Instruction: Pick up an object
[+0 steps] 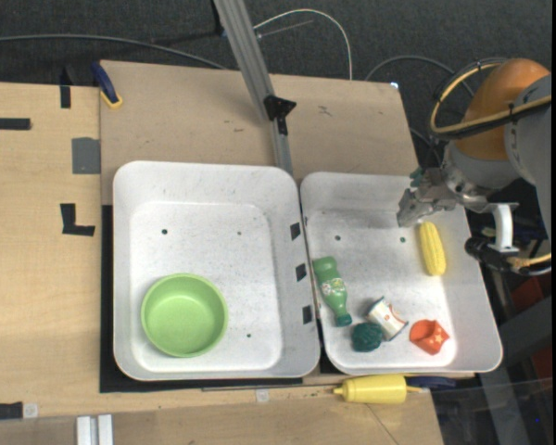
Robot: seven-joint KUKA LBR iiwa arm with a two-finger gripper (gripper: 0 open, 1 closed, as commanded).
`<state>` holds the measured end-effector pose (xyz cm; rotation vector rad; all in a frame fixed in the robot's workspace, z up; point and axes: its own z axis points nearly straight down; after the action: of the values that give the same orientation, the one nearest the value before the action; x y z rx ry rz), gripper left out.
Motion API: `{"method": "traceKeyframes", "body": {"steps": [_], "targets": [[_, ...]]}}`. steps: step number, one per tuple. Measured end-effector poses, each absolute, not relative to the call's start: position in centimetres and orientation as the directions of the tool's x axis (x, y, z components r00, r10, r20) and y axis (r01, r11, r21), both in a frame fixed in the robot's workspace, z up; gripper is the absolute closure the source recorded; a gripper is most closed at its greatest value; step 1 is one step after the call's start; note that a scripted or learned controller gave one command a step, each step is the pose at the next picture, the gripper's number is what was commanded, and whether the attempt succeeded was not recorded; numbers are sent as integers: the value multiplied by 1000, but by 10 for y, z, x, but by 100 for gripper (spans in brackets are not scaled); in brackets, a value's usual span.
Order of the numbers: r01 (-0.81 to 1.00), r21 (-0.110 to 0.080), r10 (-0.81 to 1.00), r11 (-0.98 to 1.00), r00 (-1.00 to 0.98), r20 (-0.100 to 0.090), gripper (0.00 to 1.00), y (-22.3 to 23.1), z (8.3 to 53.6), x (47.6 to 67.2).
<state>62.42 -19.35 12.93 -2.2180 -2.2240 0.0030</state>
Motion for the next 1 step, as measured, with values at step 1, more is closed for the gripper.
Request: {"method": "traceKeyframes", "body": {"steps": [1], "targets": [[1000, 4, 1000, 3, -3, -1, 100, -184, 176, 626]]}}
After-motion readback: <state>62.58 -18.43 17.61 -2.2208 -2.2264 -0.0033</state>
